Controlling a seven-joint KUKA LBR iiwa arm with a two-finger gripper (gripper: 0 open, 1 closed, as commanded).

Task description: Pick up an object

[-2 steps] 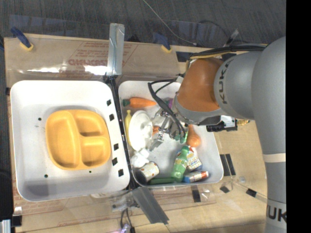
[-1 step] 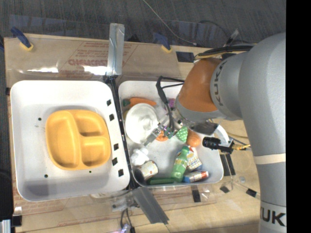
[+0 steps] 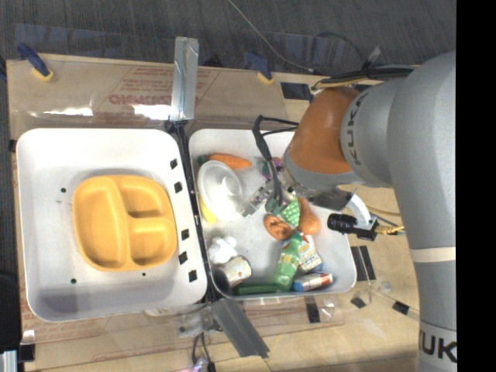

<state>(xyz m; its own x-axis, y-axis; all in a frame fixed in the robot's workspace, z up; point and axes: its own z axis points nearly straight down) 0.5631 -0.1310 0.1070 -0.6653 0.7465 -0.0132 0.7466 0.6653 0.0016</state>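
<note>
I am lowering the gripper [image 3: 262, 196] beside the white bowl [image 3: 219, 186] mid right bin [image 3: 345, 248]; grip state I cannot tell; next, closing on something.

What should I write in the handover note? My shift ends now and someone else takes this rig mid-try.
End effector: low in the right bin, among the clutter next to the white bowl; whether it grips anything can't be told.
Right bin holds: carrot, green bottle, small can, dark green marker-like stick.
Left bin: yellow divided tray.
Done: arm is down in the bin.
Left: confirm a grasp, lift an object.
</note>
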